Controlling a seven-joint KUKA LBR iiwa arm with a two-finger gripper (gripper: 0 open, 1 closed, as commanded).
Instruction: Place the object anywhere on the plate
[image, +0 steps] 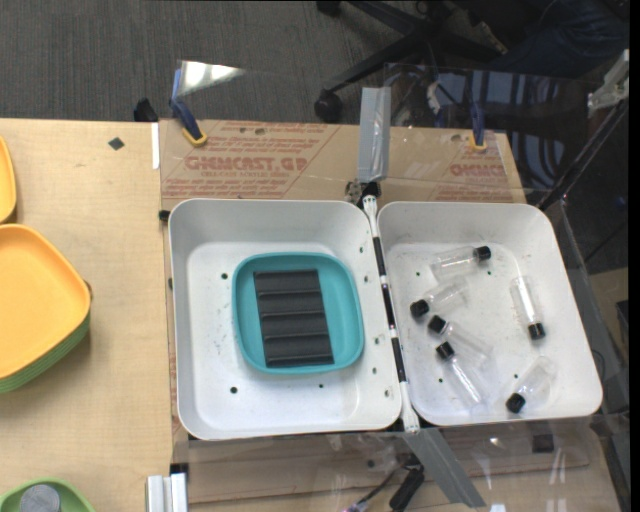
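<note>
I see nothing placed yet: vials (478, 318) lie loose in the right bin (560, 250), the teal plate (345, 300) in the left bin (200, 300) holds only a black insert (292, 318), and I can't tell the gripper's state.

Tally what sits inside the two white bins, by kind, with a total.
Clear vials with black caps, right bin: 6, e.g.
Teal plate, left bin: 1
Black ribbed block on the plate: 1
Total: 8
</note>
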